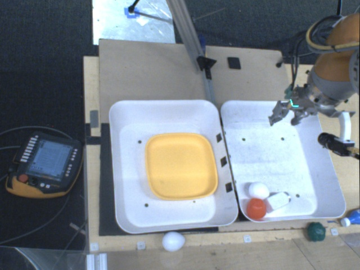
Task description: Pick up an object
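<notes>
My gripper (286, 117) hangs over the far part of the right bin (270, 151), its two fingers spread apart with nothing between them. At that bin's near left corner lie a red ball (256, 208), a white ball (258, 190) just behind it, and a small white object (279, 201) to their right. All three are far from the gripper, toward the front. A yellow square plate (181, 165) lies in the middle of the left bin (126, 151).
A white egg-shaped object (173, 241) lies on the bench in front of the left bin. A dark green ball (316, 232) sits outside the right bin's near right corner. A slanted metal pole (188, 27) rises behind the bins. A teach pendant (44, 163) lies on the floor at left.
</notes>
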`<state>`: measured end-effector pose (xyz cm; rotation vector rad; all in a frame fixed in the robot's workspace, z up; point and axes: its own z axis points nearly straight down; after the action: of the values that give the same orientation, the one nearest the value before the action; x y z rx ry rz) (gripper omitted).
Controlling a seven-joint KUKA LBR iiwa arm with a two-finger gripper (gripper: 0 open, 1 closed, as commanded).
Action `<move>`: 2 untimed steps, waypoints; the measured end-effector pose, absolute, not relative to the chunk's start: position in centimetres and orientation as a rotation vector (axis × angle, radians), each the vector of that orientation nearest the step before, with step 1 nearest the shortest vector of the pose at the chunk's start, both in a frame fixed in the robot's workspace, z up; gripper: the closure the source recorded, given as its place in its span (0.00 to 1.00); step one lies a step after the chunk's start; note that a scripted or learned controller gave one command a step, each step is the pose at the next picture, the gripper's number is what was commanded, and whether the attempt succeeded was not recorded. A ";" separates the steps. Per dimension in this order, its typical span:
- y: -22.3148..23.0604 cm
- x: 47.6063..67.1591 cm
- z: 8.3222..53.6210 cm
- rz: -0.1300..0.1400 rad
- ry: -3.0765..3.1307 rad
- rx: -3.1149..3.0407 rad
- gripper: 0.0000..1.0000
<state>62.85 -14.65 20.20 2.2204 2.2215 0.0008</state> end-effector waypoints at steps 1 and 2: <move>-14.6 62.9 20.2 0.001 2.221 2.220 0.00; -14.4 62.8 16.1 -0.002 2.223 2.222 0.00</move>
<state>62.76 -14.43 16.07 2.2219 2.2228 -0.0015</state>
